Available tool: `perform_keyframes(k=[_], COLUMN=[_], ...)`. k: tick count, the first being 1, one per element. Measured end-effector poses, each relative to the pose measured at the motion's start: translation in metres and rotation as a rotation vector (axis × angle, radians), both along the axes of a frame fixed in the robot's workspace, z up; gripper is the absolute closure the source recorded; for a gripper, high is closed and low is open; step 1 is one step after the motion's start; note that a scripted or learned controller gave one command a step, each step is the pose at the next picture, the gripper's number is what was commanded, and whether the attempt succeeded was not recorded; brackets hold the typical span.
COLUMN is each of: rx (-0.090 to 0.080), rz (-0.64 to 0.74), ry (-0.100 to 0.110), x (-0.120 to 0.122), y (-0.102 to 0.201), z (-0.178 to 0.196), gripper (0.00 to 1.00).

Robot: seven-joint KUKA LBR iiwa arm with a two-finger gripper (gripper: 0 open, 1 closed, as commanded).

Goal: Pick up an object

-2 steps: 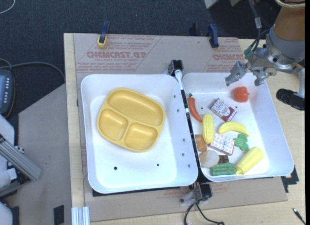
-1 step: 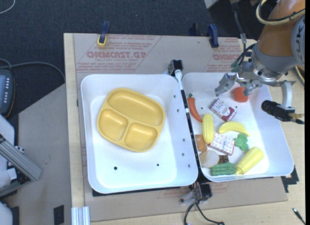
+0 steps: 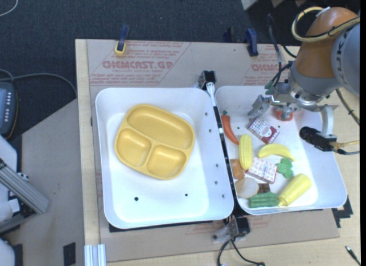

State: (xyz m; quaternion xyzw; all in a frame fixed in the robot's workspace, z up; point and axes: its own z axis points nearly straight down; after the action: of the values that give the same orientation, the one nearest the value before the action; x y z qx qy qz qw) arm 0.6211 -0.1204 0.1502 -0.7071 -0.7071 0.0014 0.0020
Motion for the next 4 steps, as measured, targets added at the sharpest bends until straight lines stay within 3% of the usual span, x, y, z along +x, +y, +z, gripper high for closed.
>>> perform_keyframes(k=[1, 2, 3, 4], rx=[0.000, -0.003, -0.003, -0.002], rz=[0.001, 0.001, 0.001, 0.002], ry=[0.001, -0.008, -0.021, -0.010], x=[0.001, 0.003, 0.007, 0.011], y=[0.005, 0.005, 0.005, 0.015], z=[-0.044, -0.062, -0.047, 0.003], gripper=[0.00, 0.00, 1.00, 1.00])
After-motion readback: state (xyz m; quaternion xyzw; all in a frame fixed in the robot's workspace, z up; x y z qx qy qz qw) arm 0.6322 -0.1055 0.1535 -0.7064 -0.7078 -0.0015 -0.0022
